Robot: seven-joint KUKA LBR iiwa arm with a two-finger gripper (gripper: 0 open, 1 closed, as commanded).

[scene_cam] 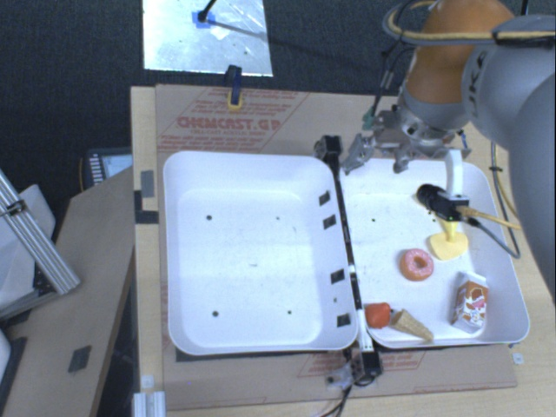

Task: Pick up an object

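- two shallow white bins sit side by side on a cardboard sheet (pixel 234 115) with red print, split by a dark strip with clips
- left bin (pixel 252 259): plain white floor with a few small dark dots
- right bin (pixel 382 224) has all the stuff, bunched in its near and right part
- pink donut (pixel 417 264) lies flat about mid-bin, frosted ring with a hole, sitting on its own
- yellow piece (pixel 448 243) is just up and right of the donut, a flat pale-yellow blob with a short stem sticking up; can't tell what it is
- small carton (pixel 470 305) is near the right wall, white with brown and red print, tilted a bit
- ice cream cone (pixel 410 324) lies on its side by the near rim, tan, tip pointing right
- orange-red lump (pixel 377 314) is touching the cone's wide end, right beside the divider
- gripper (pixel 379 159) hangs over the far-left corner of the right bin, well apart from all of these
- its two grey fingers (pixel 356 155) are spread, with only bin floor showing between them, so it's released and not grasping anything
- the grey arm with its orange band (pixel 452 42) comes in from the upper right
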